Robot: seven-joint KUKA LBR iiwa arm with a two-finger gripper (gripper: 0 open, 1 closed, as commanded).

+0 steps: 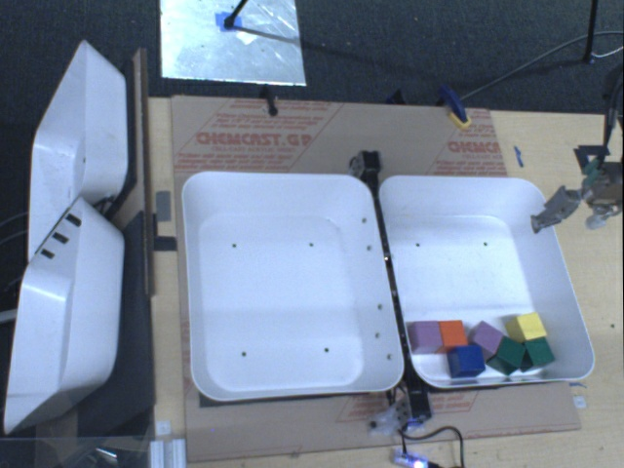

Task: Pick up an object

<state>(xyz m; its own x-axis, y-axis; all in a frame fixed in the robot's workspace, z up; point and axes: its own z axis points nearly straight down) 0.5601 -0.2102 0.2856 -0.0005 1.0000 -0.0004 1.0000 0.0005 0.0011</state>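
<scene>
While the surface (322,412) carries two shallow white bins side by side, only the right bin (458,252) has anything to pick; the left bin (283,281) offers no target. The claw (570,201) sits at the far right, over the right bin's upper right rim, near the frame edge. Whether it is open or closed: cannot tell, too small and blurred at this angle.

Targets: a cluster of small blocks packed along the right bin's near wall. From the left: lilac block (425,335), orange block (452,332), blue block (466,360), second lilac block (486,337), green block (509,356), yellow block (529,325). Most touch a neighbour.

Key relation: the cluster lies toward the view's bottom from the claw and slightly left, well apart from it. Yellow block is nearest the claw. It sits against the green block, so a clean grasp there looks tight. Judgement: approach not begun, nothing gripped.
</scene>
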